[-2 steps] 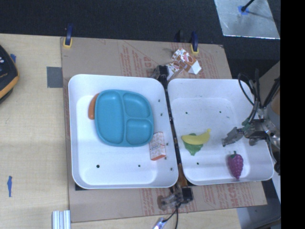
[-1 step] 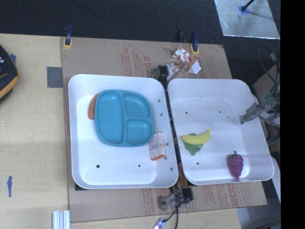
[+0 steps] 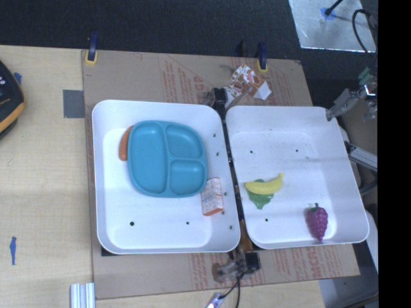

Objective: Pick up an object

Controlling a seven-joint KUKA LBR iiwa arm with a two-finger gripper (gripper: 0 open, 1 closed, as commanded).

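Two white bins sit on the desk. The left bin holds one blue plate covering an orange sausage, plus one packet. The right bin holds one banana on a green leaf and one grape bunch.

The blue divided plate hides most of an orange object beneath it.

I count two bins, one blue tray, one hot dog, one packet, one banana, one leaf, one grape bunch.
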